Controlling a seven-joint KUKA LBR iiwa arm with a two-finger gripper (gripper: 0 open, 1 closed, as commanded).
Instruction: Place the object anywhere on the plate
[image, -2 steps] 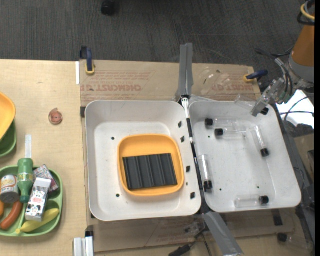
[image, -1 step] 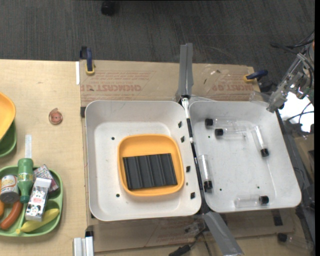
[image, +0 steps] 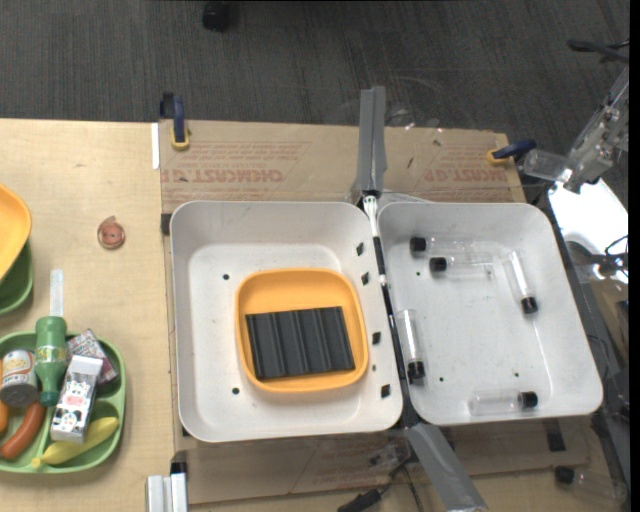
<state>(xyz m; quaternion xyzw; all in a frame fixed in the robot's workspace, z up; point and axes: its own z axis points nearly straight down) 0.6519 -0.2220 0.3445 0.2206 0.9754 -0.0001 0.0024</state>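
Nearest, in the left of 2 shallow white bins (image: 195, 330), a dark grey ribbed rectangular block (image: 299, 342) is lying flat on the square orange plastic plate (image: 300, 285), so the placement is looking done. Beyond, at the far right edge, part of the robot arm (image: 598, 140) is showing, well apart from the plate. Whether its claw is wide or narrow cannot be told.

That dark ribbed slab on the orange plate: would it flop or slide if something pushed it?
The dark ribbed slab lies flat with straight edges, so it is probably stiff. Its grooves may give some grip. The orange plate has a raised rim that would likely stop it sliding off.
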